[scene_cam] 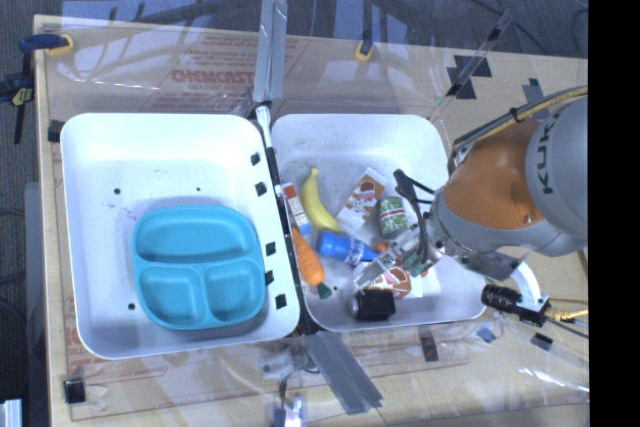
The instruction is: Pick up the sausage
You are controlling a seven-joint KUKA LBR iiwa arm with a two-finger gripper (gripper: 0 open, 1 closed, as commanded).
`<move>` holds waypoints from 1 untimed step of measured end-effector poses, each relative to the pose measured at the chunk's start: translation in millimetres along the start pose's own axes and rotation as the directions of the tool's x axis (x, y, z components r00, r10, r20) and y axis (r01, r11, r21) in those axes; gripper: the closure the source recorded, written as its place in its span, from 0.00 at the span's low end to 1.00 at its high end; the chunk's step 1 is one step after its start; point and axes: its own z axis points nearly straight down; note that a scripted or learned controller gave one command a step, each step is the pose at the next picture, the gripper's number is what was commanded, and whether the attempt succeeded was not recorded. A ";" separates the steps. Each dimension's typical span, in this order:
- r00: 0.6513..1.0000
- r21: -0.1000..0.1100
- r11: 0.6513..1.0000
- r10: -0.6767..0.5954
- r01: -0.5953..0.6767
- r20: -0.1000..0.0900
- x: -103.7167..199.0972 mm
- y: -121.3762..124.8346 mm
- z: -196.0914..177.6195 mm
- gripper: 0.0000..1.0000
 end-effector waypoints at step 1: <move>1.000 0.000 1.000 0.007 -0.007 0.002 -29.9 45.3 23.8 0.00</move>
